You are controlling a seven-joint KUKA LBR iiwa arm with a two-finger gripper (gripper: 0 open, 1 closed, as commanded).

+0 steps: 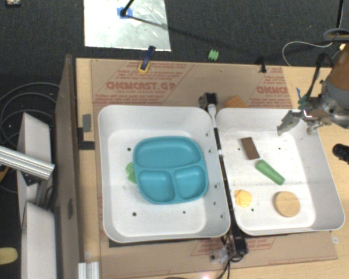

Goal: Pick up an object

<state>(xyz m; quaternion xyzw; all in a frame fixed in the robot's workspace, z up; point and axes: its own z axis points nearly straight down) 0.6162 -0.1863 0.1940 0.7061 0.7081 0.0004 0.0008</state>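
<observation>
The right bin [314, 156] holds a brown rectangular block [249, 148], a green cylinder [270, 172], a small yellow lump [242, 198] and a round tan disc [287, 204]. My gripper [298, 122] hangs over the bin's far right corner, its two fingers spread apart and nothing between them. It is well above and to the right of the brown block, clear of all the objects.
The left bin [113, 156] bears a teal divided plate [170, 168] with a bit of green [130, 170] peeking out at its left edge. A divider [217, 150] runs between the bins. Cardboard lies under both bins; cables and metal parts lie at the far left.
</observation>
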